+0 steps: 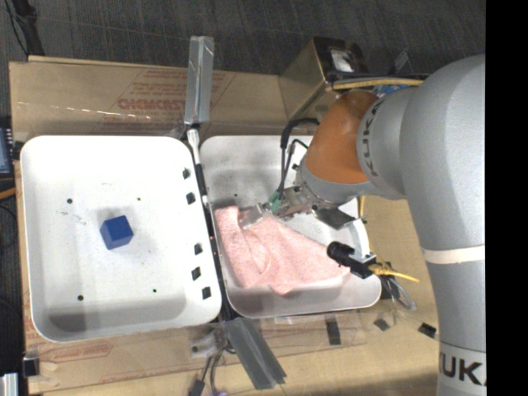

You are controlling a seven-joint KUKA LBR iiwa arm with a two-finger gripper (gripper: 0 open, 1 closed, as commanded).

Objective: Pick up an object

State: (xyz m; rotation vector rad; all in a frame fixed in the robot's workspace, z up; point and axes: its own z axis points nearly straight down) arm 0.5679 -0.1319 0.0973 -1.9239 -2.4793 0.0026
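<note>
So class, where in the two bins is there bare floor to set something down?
Left bin: bare all around the blue cube. Right bin: bare strip along the far wall; the pink cloth and arm crowd the rest.

One fixed cam above bench, slanted down on both bins, arm from right.

1. Illumination: even, moderately bright overhead light.
2. Glare: white bins appear washed out.
3. Shadows: soft, under the arm.
4. Sharpness: slightly soft; low resolution.
</note>
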